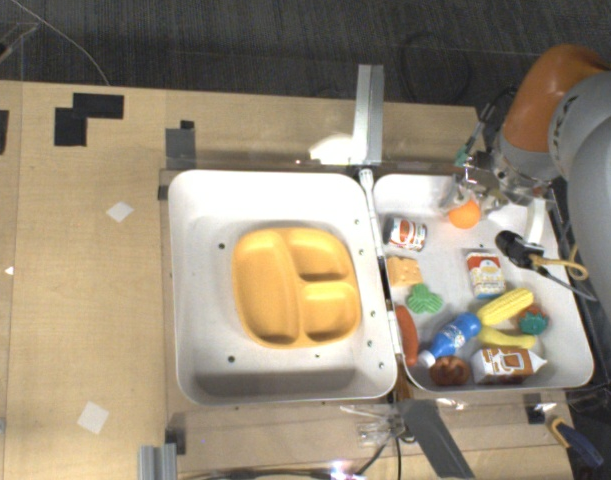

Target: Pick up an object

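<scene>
The right bin [430, 190] holds several toy foods. A small orange ball [465, 215] lies near its back wall. My gripper [469, 190] hangs over the bin's back right part, directly above and touching or nearly touching the orange ball; whether it grips the ball is hidden. Closer to the front lie a red-and-white can [406, 234], a tan cracker block [404, 270], a green piece [422, 299], a red sausage [406, 333], a blue bottle [453, 335], a corn cob [505, 306], a red-and-white carton [484, 271] and a brown carton [507, 365].
The left bin [200, 268] bears a yellow divided tray [290, 286] in its middle. A metal post [369, 108] stands behind the rim between the bins. The grey arm [585, 158] with its orange band covers the right bin's back right corner.
</scene>
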{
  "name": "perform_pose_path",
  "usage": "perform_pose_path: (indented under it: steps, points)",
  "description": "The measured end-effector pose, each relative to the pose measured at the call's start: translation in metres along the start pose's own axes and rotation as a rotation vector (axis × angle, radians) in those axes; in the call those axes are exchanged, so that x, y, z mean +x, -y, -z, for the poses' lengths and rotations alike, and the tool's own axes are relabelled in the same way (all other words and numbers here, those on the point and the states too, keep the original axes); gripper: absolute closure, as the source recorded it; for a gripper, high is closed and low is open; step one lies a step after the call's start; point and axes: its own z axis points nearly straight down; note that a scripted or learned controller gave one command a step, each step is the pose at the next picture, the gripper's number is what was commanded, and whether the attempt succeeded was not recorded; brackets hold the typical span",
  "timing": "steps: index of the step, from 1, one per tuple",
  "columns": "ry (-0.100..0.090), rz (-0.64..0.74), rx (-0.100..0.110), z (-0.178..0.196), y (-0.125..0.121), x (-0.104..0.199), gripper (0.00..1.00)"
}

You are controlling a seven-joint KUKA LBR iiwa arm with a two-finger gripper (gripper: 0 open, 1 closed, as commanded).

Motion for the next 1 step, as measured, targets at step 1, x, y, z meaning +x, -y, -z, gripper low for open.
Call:
perform_pose_path:
  steps: [1]
  points:
    - [-0.005,-0.032,0.004,0.0891,0.0275,0.0824,1.0]
